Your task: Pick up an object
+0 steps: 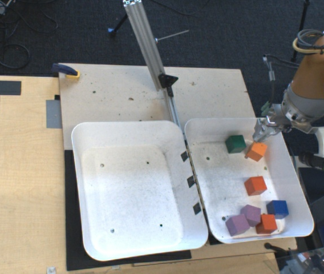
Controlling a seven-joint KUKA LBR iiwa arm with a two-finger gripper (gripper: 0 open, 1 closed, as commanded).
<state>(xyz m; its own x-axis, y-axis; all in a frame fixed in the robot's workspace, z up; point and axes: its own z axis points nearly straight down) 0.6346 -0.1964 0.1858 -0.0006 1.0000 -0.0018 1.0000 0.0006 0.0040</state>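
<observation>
On the bench we see two shallow white bins set side by side. Our left bin [133, 233] has nothing but dark specks on its floor. Our right bin [299, 201] carries all the blocks. Near its far edge sits a green cube [235, 144], and just to the right of it an orange cube [256, 151], tilted. Further toward us, near the middle, lies a red-orange cube [255, 185]. At the near end we find a cluster: a blue cube [278, 208], two purple cubes [252, 214] [237, 225] touching each other, and another orange-red cube [267, 224] pressed between the purple and the blue.

Our gripper [263, 131] reaches in from the right and hangs at the far right part of that bin, directly above the tilted orange cube. Whether its fingers are spread or closed on the cube, we cannot tell.
</observation>
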